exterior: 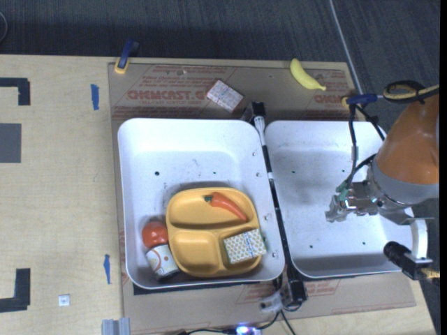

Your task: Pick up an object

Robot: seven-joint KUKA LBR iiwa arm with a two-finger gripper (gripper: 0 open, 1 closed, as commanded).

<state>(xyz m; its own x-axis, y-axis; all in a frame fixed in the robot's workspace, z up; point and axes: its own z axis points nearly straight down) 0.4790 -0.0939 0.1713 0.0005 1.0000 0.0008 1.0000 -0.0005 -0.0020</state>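
My gripper (340,206) hangs over the right white bin (307,152), toward its right side, at the end of the grey arm with the orange band (413,145). The left white bin (174,142) holds a yellow divided tray (202,239). An orange carrot-shaped piece (225,202) lies in the tray's upper compartment. A green-patterned packet (244,246) rests in its lower right compartment. A red-and-white object (158,246) leans against the tray's left side. Nothing shows in the gripper.
A yellow banana (306,75) and a small patterned box (224,95) lie on the cardboard sheet behind the bins. Blue clamps (126,54) hold that sheet at its corners. Cables run along the divider between the bins (269,180).
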